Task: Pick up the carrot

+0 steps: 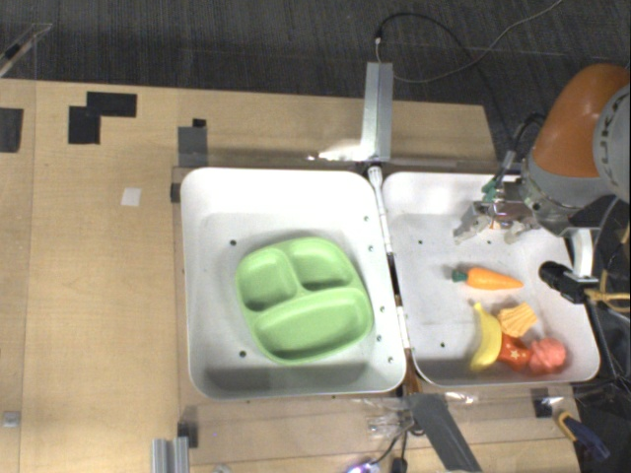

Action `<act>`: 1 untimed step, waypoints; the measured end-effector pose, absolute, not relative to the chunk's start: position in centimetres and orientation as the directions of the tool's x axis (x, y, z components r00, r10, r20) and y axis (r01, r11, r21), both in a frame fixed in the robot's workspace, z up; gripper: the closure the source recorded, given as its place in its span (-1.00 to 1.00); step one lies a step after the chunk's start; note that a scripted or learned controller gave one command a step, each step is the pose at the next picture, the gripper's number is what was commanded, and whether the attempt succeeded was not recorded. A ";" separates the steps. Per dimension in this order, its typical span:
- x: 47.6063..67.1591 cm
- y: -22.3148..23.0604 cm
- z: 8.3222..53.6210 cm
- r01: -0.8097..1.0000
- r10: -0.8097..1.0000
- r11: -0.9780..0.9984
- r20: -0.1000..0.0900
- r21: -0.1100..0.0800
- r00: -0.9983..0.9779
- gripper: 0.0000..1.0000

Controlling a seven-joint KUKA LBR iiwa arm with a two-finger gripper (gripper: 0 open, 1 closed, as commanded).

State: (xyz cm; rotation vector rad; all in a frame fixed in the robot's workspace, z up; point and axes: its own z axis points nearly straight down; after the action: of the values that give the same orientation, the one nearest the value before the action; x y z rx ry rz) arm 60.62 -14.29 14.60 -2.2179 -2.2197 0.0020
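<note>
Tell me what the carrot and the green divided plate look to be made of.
Carrot: likely molded plastic, a toy; uniform orange, smooth, with a small green stub end. Green divided plate: likely plastic too; one flat colour, soft sheen, rounded molded compartments. Neither is certain from looks alone.

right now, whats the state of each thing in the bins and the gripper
carrot: lying flat in the right bin, apart from the other food, not gripped
banana: lying flat, touching the red piece beside it
green plate: right side up in the left bin, compartments bare
gripper: above the right bin's far part, away from the carrot, holding nothing
</note>
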 end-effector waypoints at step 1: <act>54.2 -18.1 9.4 0.938 0.938 -0.347 0.002 -0.006 0.347 -1.00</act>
State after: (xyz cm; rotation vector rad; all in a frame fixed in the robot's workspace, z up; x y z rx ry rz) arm 54.19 -18.14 9.42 -2.5735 -1.7917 0.0035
